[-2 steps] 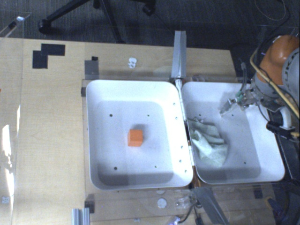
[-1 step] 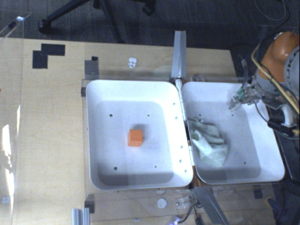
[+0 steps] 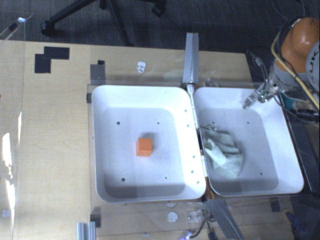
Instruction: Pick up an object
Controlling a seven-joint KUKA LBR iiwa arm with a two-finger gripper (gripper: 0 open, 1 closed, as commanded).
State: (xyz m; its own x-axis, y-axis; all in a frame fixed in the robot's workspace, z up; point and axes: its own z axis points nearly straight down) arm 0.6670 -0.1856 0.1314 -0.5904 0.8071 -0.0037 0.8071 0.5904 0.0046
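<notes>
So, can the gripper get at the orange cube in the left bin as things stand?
Probably yes. The orange cube lies alone on the left bin's floor, with nothing over or beside it. The gripper hangs above the right bin's far corner, so it must first cross the divider between bins.

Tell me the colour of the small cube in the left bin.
Orange; the cube shows plainly in the camera view.

No legible text, label, brand, number or sign is found on any surface. The two black patches on the counter are plain, with no print on them. The small white item near the far edge of the left bin is too small to tell whether it bears any mark.
</notes>
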